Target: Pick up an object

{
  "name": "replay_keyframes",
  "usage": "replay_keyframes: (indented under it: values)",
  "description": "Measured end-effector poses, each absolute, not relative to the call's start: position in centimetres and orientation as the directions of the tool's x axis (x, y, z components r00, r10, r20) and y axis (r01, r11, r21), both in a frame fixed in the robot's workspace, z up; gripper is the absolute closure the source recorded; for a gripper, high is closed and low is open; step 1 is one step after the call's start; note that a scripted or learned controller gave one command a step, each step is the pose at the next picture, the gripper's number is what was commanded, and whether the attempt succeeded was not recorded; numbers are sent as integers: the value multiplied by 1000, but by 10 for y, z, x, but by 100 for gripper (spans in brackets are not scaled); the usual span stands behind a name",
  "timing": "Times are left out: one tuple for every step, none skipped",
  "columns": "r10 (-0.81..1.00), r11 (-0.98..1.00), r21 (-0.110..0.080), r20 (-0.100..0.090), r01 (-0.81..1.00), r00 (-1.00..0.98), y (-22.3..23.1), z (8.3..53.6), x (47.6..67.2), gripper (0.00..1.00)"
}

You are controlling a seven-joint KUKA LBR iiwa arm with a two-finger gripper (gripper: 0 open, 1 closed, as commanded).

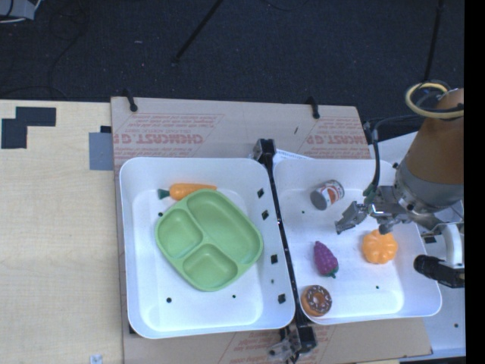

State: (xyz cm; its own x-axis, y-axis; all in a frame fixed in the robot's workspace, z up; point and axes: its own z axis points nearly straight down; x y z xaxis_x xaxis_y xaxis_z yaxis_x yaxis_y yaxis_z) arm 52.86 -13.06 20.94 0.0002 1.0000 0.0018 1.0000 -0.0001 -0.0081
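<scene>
A round chocolate-glazed toy doughnut [316, 300] sits at the right white bin's [413, 303] near rim. The gripper [353, 218] hovers between small tin can [326, 194] and orange toy pumpkin [379, 247], jaws seemingly parted, holding nothing. Best centre over one object before descending.

Two white bins [144, 203], one green divided plate [208, 239], one carrot [189, 190], one can [326, 195], one purple fruit [326, 258], one orange pepper [379, 248], one doughnut [316, 300]
</scene>
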Motion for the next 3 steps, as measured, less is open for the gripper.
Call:
replay_keyframes:
  values:
    - [1000, 0, -8, 2, 1000, 0, -124, 163, 523, 0]
    - [1000, 0, -9, 3, 1000, 0, -126, 99, 519, 0]
    - [1000, -6, -6, 2, 1000, 6, -128, 113, 520, 100]
